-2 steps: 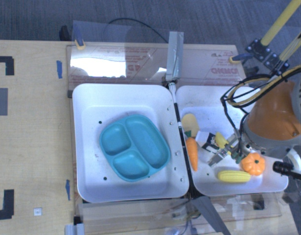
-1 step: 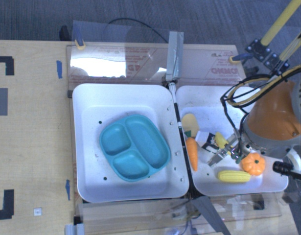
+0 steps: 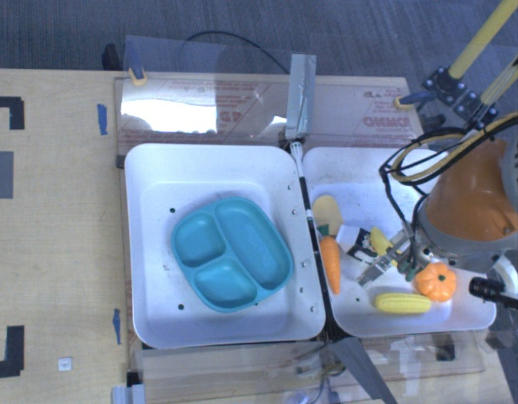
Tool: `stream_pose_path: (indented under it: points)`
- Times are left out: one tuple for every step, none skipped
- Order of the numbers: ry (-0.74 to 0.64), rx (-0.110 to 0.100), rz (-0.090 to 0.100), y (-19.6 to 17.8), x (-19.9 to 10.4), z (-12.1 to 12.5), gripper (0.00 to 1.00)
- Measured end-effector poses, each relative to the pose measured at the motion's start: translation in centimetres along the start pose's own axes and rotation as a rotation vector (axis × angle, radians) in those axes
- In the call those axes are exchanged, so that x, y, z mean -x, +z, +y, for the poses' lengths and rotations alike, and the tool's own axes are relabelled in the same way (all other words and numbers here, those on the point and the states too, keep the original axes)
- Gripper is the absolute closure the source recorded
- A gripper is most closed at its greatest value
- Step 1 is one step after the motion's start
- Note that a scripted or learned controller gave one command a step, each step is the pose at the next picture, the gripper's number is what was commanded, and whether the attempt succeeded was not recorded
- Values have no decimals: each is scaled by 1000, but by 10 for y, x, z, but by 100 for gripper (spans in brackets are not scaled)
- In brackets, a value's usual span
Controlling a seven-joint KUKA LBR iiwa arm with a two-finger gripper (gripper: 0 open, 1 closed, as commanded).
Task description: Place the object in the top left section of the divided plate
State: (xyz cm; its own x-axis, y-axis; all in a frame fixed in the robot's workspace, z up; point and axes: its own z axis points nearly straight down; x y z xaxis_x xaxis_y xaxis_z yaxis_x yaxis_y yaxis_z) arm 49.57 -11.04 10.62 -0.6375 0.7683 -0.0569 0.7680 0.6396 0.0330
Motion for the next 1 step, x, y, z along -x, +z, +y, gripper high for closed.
stream_pose_path:
  points:
    - [-250,-21,50,-49,66,10,0]
